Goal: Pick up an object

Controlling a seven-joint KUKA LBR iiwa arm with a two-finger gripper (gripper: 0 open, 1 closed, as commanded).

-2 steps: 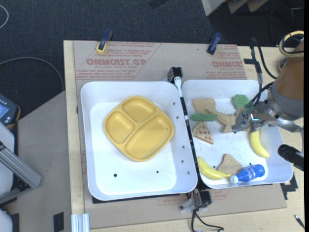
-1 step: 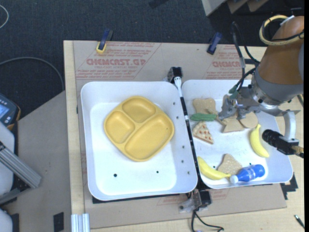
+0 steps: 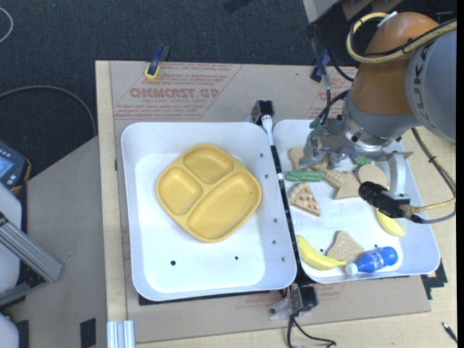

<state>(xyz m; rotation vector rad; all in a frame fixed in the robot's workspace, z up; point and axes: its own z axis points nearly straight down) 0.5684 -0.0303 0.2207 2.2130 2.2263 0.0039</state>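
Pincer (image 3: 324, 153) down low in the right bin (image 3: 428, 245), tips buried among toy food under the bulky wrist, so cannot tell whether spread or pinching. Left bin (image 3: 138, 165) carrying a yellow divided tray (image 3: 209, 191), three sections, lying flat. Around the tips, largest first: yellow banana (image 3: 317, 254), blue bottle (image 3: 375, 259) with white cap, pizza slice (image 3: 305, 199), green bean pod (image 3: 304, 175) just beside the tips.

We see the right bin (image 3: 428, 256) crowded with toy food — green bean pod (image 3: 304, 175), pizza slice (image 3: 305, 199), banana (image 3: 319, 257), blue bottle (image 3: 374, 260) lying flat near the front wall.
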